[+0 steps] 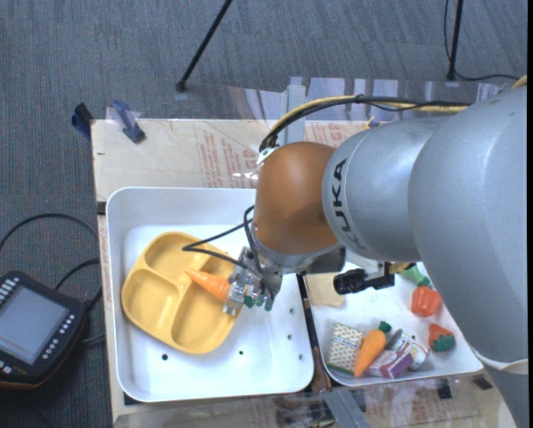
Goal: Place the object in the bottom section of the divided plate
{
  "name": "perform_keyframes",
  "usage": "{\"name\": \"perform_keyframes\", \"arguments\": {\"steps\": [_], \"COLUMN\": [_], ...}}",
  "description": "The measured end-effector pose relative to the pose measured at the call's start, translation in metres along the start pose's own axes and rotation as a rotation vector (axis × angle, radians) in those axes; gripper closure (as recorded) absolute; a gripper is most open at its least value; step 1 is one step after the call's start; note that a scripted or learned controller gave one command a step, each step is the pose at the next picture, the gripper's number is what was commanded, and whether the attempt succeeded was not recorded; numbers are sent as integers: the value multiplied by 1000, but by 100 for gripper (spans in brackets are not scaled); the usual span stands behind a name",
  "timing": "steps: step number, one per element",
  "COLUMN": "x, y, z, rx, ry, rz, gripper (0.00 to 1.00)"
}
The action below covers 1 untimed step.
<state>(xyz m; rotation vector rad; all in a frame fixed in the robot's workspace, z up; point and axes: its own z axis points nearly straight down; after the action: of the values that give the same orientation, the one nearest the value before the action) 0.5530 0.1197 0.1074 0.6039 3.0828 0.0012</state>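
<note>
Task object is a small orange toy carrot [209, 283], tapered, pointed tip aimed toward the view's left, lying tilted across the yellow divided plate [155, 297]. Its thick end sits right at the gripper [249, 294], its tip over the plate's central ridge area; can't tell which section it's actually resting in, or whether it's lifted off the plate. The plate has three compartments and sits in the left white bin [204, 368], toward that bin's left half. The arm [409, 212] comes in from the right, big grey link crossing over the right bin [467, 355], orange band [293, 199] above the wrist, wrist pointing down over the left bin's right-centre. Gripper is at the plate's right rim, touching or just beside the carrot's thick end; whether it's clamped on the carrot or released, can't tell from this angle. Right bin holds a second carrot [370, 350], a couple of red-orange toy fruits [425, 301] and some small packs [345, 346].
</note>
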Motion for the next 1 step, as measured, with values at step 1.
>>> {"name": "perform_keyframes", "arguments": {"steps": [1], "x": [-75], "y": [46], "z": [5], "rx": [-7], "ry": [-24], "rz": [60], "gripper": [100]}}
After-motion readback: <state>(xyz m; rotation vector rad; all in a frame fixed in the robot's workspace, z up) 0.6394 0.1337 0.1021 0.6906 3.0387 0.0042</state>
